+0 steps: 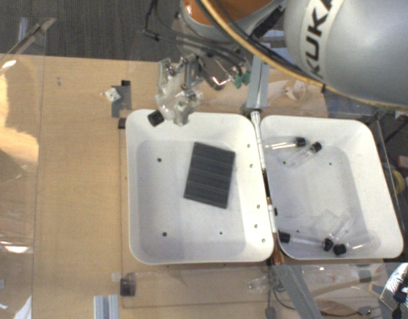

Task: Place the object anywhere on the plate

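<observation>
The jaws are clenched on a clear vial (169,110), whose black cap (154,118) juts over the back left corner of the left bin (141,198). The dark ribbed plate (210,175) lies flat mid-bin, near the vial, with white floor open on every side. The right bin (383,178) has spare vials (298,143) near its back and front edges. Pale wooden worktop (64,178) spreads out to the left.

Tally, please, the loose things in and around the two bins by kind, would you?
Dark ribbed plate: 1
Black-capped clear vials: 5, counted by their caps
Black-capped piece beside the hand: 1
Total: 7
</observation>
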You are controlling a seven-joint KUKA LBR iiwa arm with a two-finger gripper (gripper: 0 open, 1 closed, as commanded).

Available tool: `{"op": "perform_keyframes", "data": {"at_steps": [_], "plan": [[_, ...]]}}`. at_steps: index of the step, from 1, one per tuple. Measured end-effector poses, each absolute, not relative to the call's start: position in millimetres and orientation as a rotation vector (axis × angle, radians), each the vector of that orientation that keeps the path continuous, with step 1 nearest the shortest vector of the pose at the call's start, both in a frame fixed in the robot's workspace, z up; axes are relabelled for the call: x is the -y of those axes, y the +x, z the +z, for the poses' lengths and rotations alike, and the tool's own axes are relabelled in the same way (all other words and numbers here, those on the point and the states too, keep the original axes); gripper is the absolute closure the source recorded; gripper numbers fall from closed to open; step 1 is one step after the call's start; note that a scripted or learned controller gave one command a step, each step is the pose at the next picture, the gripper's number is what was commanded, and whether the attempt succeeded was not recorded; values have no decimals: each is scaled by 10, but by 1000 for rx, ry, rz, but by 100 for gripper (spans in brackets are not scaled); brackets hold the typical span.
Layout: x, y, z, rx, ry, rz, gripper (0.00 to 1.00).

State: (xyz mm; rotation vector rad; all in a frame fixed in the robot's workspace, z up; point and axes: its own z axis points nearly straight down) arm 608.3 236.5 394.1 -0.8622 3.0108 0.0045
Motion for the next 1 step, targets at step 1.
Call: {"op": "perform_keyframes", "data": {"at_steps": [1], "plan": [[-2351, 6482, 4374, -3118, -300, 5, 100]]}}
